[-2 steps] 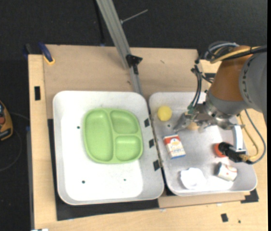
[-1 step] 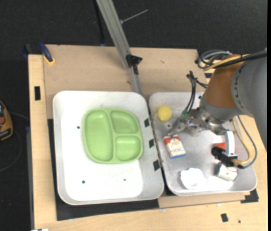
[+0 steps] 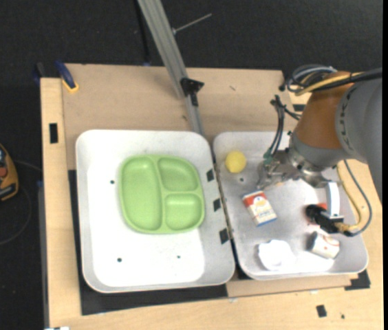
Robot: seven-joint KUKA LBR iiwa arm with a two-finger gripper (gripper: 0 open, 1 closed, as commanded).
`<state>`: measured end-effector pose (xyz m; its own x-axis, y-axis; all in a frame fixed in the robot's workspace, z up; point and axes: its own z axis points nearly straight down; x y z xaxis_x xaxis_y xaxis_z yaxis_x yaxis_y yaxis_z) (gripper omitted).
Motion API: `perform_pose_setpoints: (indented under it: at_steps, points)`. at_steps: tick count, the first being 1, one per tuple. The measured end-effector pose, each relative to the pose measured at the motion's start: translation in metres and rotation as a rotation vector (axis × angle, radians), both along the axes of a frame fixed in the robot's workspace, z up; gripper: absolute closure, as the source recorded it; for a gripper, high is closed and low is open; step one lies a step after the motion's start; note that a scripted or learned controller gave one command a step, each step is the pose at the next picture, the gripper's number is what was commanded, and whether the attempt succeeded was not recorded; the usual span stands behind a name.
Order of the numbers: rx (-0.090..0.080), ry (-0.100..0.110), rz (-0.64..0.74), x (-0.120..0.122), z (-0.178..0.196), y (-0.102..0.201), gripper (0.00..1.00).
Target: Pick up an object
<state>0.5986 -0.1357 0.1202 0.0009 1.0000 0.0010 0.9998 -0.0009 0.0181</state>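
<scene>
you have the gripper (image 3: 271,174) low over the right bin (image 3: 359,267), in its far half, with the grey arm (image 3: 359,122) and its orange band reaching in from the right of the view. you cannot tell from this angle whether the gripper is apart or together, and nothing can be seen clamped in it. the closest candidate is the yellow ball (image 3: 234,161), just beside the gripper on the side toward the left bin (image 3: 98,267) and slightly farther up the view, apart from it. the small carton (image 3: 259,208), white with red and blue print, lies just nearer the camera than the gripper, close under it but not touching as far as you can see. a white crumpled piece (image 3: 274,254) sits well past the carton from the gripper, by the bin's near wall, and a white and red item (image 3: 323,245) lies beside that, toward the arm's side. well apart from the gripper, the green divided plate (image 3: 161,194) rests in the left bin. both bins sit on the table (image 3: 111,95).
</scene>
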Motion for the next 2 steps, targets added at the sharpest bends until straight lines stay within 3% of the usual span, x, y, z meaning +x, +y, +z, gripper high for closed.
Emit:
perform_pose_setpoints:
  at_steps: [1,2]
  points:
    - [-0.003,0.012,-0.001,-0.007,0.058,-0.005,1.0]
    - [-0.003,0.01,0.003,-0.002,0.122,-0.012,1.0]
